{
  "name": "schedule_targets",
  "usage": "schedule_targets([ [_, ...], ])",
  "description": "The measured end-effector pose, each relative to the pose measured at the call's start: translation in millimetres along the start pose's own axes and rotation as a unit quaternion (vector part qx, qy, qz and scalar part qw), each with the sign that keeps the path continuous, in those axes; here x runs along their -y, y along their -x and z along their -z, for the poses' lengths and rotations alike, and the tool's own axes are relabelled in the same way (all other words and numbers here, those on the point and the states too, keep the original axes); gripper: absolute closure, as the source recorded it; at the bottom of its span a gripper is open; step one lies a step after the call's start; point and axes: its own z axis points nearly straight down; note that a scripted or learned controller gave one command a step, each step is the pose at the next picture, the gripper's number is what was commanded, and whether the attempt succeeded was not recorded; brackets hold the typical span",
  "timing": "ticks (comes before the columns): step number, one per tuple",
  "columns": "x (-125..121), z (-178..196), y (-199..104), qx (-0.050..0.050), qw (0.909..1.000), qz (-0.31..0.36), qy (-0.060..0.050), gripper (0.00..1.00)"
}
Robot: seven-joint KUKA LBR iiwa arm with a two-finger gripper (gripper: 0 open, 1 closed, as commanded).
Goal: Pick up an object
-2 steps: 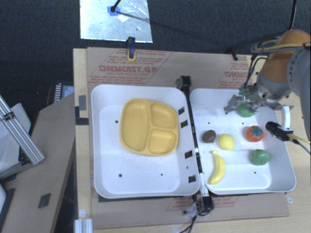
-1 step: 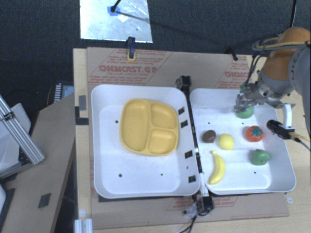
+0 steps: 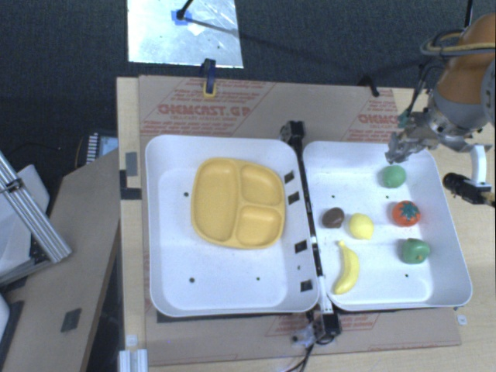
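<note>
- Nearest, a banana lies in the right bin, well apart from the arm.
- Farther back, the claw hangs just above the green ball, likely lining up a grasp; its state I cannot tell.

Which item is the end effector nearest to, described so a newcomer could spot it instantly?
Look at the right-hand white bin. Near its far right corner, just below the end effector, lies a pale green round object. It is the farthest-back piece in that bin, lighter and plainer than the darker green fruit near the front, with the orange-red tomato between them.
</note>
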Motion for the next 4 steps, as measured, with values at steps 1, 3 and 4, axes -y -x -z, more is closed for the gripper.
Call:
schedule_targets([
  [1,-2.0,41.0,0.3,0.000,1.0000,0.001,-0.001,1.00],
  [3,-5.4,57.1,-61.3,-0.002,1.0000,0.003,-0.004,1.00],
  [4,-8.1,58.6,-108.8,-0.001,1.0000,0.002,-0.003,1.00],
])
